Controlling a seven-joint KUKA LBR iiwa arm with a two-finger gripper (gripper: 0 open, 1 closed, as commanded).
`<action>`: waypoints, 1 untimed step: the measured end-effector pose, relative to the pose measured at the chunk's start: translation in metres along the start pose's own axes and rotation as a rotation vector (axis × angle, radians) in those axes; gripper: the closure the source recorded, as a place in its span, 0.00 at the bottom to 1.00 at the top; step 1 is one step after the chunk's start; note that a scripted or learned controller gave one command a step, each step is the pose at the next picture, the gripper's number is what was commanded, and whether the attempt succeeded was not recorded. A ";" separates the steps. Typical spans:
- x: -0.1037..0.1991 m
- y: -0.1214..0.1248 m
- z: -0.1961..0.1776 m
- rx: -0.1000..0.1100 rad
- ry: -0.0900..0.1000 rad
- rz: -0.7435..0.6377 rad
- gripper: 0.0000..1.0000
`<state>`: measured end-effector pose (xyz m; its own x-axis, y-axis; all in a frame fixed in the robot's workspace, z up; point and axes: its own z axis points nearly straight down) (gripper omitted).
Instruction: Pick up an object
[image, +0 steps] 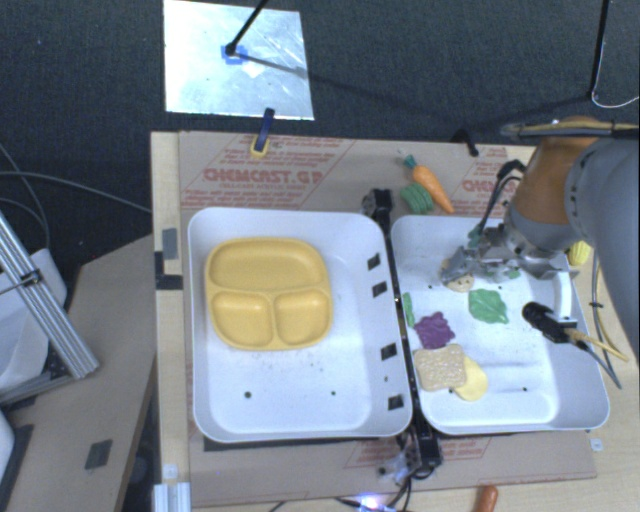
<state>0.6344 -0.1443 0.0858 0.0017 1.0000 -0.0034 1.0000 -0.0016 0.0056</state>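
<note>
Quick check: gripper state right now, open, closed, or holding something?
Gripper: cannot be told; it is low in the right bin, over a small tan piece.

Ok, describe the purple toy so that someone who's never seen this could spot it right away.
Look in the right-hand white bin, near its left wall. The purple toy lies just above a tan cracker and left of a green leaf. Nothing else there is purple.

We read red print on the brown board (300, 165) under the bins: "CHEMCAST GP", repeated as a pattern at several angles, clearest behind the left bin. Elsewhere it is partly covered or too faint. We find no other legible markings.
</note>
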 end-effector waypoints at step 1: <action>-0.063 0.036 -0.001 0.005 0.008 -0.002 0.00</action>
<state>0.6707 -0.2075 0.0871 -0.0001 1.0000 0.0044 1.0000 0.0001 0.0011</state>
